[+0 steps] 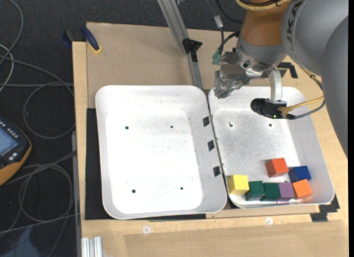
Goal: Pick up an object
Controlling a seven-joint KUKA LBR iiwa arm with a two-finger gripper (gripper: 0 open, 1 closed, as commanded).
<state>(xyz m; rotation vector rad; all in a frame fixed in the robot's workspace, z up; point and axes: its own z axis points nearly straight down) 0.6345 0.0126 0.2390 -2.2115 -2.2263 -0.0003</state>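
1. Blocks lay in a cluster along the near edge of the right bin (pixel 310 139), closest to the camera.
2. From left to right the front row comprised a yellow block (pixel 239 183), a dark green block (pixel 255 189), a second green block (pixel 271 190), a purple block (pixel 286 190) and an orange block (pixel 302 188).
3. Just behind that row sat a red block (pixel 276 166) and a blue block (pixel 300 173), the blue one touching the orange block.
4. The left bin (pixel 110 139) stood beside the right bin, the two joined by small black clips along their shared edge.
5. The gripper (pixel 225 88) hung over the far left corner of the right bin, well apart from the blocks.
6. No block was between the fingers; whether they were wide or narrow could not be told.
7. The arm (pixel 271 12) showed its orange band directly above the wrist.
8. A blue clamp (pixel 92 39) lay at the far left corner of the bench (pixel 138 45).
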